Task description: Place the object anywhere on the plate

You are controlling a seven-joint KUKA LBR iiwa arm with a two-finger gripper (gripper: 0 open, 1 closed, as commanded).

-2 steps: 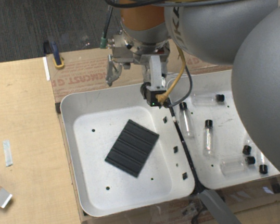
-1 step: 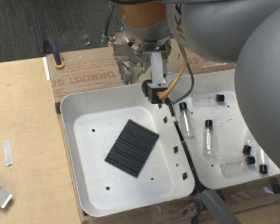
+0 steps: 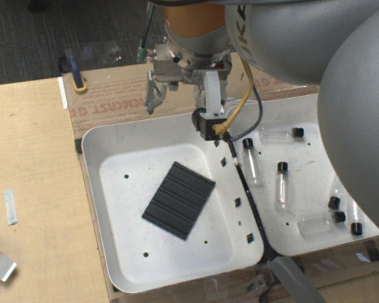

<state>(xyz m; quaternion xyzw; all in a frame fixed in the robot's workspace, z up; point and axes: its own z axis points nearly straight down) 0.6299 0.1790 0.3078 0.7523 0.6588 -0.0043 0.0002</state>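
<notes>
Several clear vials with black caps (image 3: 281, 184) lie scattered in the right bin (image 3: 308, 178). A black ribbed plate (image 3: 179, 200) lies flat and diagonal in the left bin (image 3: 131, 256), bare. The gripper (image 3: 156, 95) hangs over that bin's far rim. Whether it is open or closed cannot be told.

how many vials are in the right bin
6, all in the right bin: a vial at its left edge, one at the top, one mid-bin, three low by the arm. The arm may hide more.
</notes>
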